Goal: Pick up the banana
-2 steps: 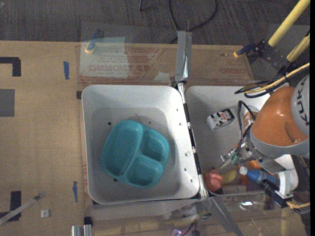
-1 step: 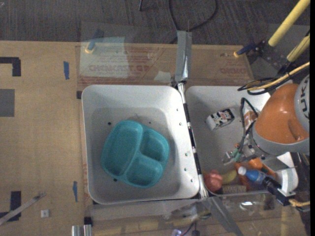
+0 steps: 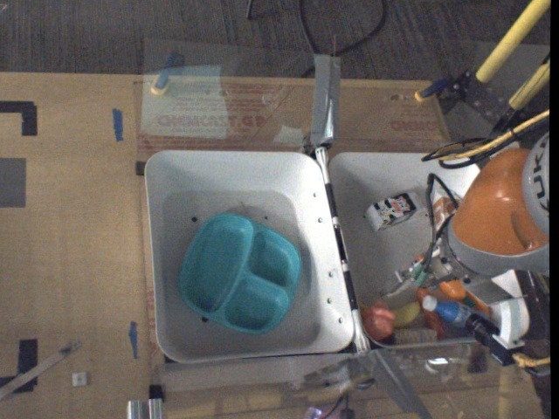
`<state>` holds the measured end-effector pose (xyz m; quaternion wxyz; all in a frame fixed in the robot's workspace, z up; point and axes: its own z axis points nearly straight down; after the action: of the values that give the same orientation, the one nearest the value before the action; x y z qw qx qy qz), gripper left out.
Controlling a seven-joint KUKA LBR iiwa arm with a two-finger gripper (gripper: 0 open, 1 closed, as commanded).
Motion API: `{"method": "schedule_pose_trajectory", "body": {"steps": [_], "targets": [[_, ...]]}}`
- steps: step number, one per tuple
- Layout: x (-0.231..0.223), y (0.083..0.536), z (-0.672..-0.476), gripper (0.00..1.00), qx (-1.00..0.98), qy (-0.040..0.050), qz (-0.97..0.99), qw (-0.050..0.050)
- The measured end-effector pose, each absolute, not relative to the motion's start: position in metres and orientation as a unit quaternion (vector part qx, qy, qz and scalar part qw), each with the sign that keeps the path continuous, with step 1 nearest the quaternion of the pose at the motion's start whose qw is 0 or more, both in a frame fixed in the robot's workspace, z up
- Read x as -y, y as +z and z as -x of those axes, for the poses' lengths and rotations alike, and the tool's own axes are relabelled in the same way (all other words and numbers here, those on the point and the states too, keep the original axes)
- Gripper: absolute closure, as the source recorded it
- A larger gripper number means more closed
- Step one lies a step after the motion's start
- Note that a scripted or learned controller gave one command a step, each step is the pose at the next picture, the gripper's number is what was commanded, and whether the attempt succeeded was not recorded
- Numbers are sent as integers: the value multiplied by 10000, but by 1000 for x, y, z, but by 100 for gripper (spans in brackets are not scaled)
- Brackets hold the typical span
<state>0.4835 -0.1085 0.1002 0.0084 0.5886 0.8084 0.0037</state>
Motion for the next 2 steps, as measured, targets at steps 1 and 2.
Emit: {"method": "schedule_pose_trajectory", "body": {"steps": [1,2], "targets": [[108,89,-481,0,-7076,28,-7065,34],[110,100,-483,100,-7068,39,-7074,60]]}}
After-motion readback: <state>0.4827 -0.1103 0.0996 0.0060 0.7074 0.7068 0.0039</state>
